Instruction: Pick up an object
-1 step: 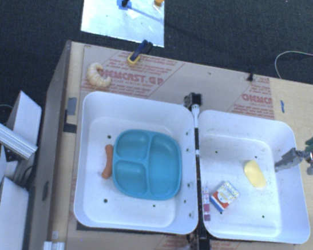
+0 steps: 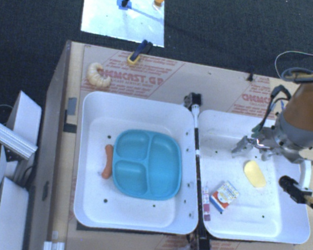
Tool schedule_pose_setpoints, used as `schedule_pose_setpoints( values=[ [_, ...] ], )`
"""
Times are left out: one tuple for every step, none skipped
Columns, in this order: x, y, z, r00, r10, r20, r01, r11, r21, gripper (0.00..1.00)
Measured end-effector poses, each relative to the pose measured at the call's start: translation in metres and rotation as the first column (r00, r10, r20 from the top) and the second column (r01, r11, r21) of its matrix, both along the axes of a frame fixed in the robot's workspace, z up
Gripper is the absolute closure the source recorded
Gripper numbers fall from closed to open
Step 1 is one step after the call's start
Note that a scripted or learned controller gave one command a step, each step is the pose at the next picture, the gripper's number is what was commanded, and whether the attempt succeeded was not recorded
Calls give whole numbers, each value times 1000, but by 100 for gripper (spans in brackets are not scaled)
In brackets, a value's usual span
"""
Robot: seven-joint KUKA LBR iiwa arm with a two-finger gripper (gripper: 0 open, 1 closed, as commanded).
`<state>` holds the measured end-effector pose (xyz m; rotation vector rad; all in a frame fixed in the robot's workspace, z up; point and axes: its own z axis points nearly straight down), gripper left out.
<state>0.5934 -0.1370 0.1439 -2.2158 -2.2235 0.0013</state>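
Note:
A pale yellow oval object (image 2: 255, 174) lies in the right bin (image 2: 289, 227), near its middle. Close to it, toward the front left, sits a small red, white and yellow packet (image 2: 224, 195). My gripper (image 2: 254, 150) hangs over the back part of the right bin, just behind the yellow object and apart from it. Its fingers (image 2: 239, 146) are spread open and nothing is between them. The grey arm with its orange band (image 2: 309, 105) reaches in from the right.
The left bin (image 2: 85, 198) holds a blue divided plate (image 2: 147, 163) and an orange sausage-shaped piece (image 2: 107, 161) beside it. A small card (image 2: 206, 201) lies at the divider between the bins. A beige curled item (image 2: 98, 74) and a yellow-blue tool (image 2: 138, 52) rest behind the bins.

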Motion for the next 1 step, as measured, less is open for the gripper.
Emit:
schedule_pose_setpoints(
  values=[
    [-20, -12, -59, 1000, -2, 5, 2, 1000, -2, 0]
  ],
)
